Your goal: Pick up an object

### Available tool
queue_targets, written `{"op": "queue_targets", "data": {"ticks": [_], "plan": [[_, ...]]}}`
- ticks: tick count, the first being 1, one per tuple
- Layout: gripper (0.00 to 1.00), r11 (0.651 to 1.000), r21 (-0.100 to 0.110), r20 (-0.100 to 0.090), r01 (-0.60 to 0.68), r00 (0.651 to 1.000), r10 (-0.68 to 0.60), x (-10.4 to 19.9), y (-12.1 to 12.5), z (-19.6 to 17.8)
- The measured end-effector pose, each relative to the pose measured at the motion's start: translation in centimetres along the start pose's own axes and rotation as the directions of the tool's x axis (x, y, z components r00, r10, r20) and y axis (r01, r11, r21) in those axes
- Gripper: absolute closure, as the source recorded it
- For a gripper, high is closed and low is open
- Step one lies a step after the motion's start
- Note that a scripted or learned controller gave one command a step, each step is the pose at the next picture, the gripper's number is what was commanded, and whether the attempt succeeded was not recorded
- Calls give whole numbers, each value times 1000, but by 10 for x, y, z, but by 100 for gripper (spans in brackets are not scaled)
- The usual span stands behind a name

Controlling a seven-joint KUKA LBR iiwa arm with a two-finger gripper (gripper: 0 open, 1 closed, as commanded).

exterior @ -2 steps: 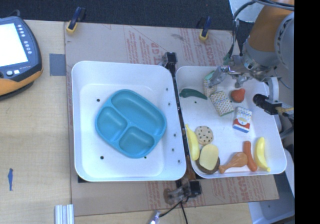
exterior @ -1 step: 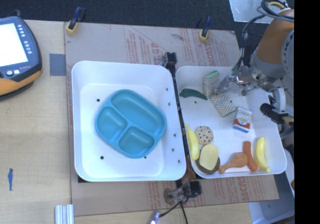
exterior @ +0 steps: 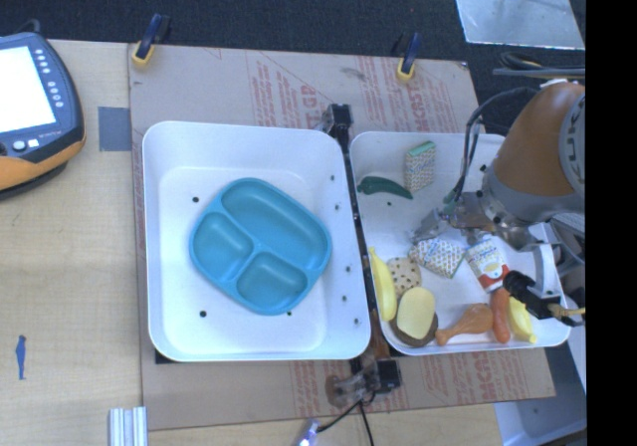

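The right bin [exterior: 386, 147] holds several small things. A white packet with a blue pattern [exterior: 441, 257] lies near its middle, and my gripper [exterior: 438, 226] hangs low just above the packet's far edge. The arm [exterior: 532, 160], grey with an orange band, reaches in from the right and covers the bin's right side. Close by are a small white bottle with a red cap [exterior: 488, 263], a speckled cookie [exterior: 403, 275], a banana [exterior: 382, 285] and a yellow disc [exterior: 416, 312] in a brown bowl. I see nothing between the fingers.
A blue divided plate [exterior: 261, 245] lies in the left bin [exterior: 164, 165]. In the right bin's far part lie a green pod [exterior: 385, 186] and a small green-and-white box [exterior: 421, 165]. A drumstick [exterior: 466, 326], a sausage and yellow pieces crowd the near right corner. A pendant [exterior: 30, 106] rests at far left.
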State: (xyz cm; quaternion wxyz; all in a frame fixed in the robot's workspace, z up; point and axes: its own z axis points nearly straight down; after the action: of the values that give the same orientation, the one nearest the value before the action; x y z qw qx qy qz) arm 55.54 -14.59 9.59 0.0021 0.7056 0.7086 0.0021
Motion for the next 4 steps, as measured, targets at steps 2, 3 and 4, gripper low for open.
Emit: {"op": "queue_targets", "data": {"ticks": [2, 3, 4], "plan": [[0, 1000, 9, 0, 0, 1000, 0, 28, 101, 5], [0, 1000, 12, 1, 0, 1000, 0, 52, 53, 5], [0, 1000, 9, 0, 0, 1000, 0, 36, 83, 4]]}}
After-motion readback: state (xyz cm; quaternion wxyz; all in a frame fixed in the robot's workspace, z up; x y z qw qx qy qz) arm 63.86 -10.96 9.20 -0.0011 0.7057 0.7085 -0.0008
